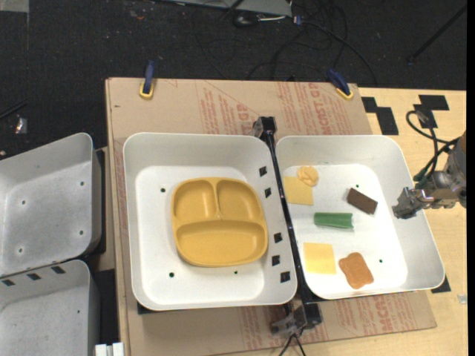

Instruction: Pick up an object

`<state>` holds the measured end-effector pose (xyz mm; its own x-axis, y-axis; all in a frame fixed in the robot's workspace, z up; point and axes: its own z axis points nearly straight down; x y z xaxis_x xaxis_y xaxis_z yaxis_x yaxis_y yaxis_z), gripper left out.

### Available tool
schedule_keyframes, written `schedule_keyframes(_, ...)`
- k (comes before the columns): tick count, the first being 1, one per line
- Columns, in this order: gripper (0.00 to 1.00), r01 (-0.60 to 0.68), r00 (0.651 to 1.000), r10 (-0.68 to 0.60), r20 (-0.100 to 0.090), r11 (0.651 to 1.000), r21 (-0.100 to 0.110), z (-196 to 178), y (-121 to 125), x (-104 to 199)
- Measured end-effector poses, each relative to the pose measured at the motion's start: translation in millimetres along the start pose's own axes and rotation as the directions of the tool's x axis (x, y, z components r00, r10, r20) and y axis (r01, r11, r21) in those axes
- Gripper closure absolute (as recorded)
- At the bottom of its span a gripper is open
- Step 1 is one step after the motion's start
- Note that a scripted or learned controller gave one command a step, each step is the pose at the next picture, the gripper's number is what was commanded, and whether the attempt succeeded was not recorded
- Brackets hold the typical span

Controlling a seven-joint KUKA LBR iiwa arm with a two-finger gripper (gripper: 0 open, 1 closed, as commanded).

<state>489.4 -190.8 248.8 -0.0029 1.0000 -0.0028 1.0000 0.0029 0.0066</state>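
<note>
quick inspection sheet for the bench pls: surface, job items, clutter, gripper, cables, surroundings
Surface: cardboard sheet under two white bins, left bin and right bin, side by side.
Job's things: right bin holds brown block, green piece, two yellow slices, orange piece, small yellow round piece.
Clutter: yellow divided tray in left bin.
Grippers: gripper at right bin's right rim, holding nothing visible.
Cables: loose cables on the floor beyond the bench.
Surroundings: dark floor, spare white bins at left.
</note>
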Motion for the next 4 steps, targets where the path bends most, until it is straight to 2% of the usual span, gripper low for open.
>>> schedule_keyframes(1,1.0,0.004,1.0,-0.004,-0.004,1.0,0.006,5.6,11.2,45.0)
schedule_keyframes(2,1.0,0.006,1.0,-0.006,-0.004,1.0,0.006,0.5,7.9,100.7)
schedule_keyframes(4,1.0,0.006,1.0,-0.006,-0.005,1.0,0.009,21.5,7.8,208.2)
